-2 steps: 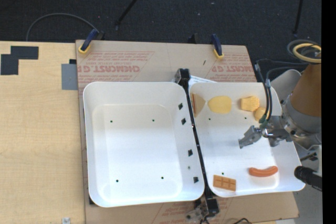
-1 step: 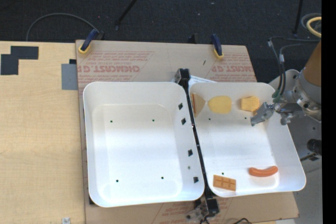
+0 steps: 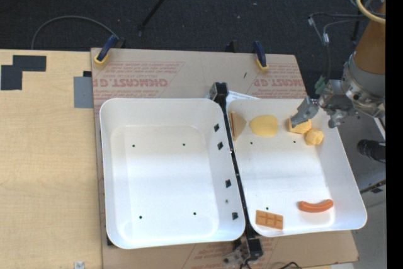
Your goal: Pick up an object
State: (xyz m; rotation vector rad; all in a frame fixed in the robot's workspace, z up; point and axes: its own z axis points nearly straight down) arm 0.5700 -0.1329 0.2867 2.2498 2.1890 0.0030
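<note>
The right-hand bin [image 3: 327, 167] lies under and to the left of my claw [image 3: 306, 111], which hangs over that bin's far right corner. Whether my claw stands open or closed I cannot tell from this slant, and I see nothing held in it.

The largest piece near me is the yellow lump [image 3: 264, 125], off to my claw's left, a squat oval with its long axis running left-right. Next in size, the sausage [image 3: 315, 205] lies well apart from me toward the near rim, its long axis also left-right, with the ends curling up slightly. The waffle piece [image 3: 269, 219] sits further still, at the near left corner.

Smallest and closest are two yellow bits: one [image 3: 300, 126] just beneath my claw, touching or nearly so, and a rounder one [image 3: 314, 137] just beside it. I judge the piece beneath me the likeliest pick, a short drop straight down.
</note>
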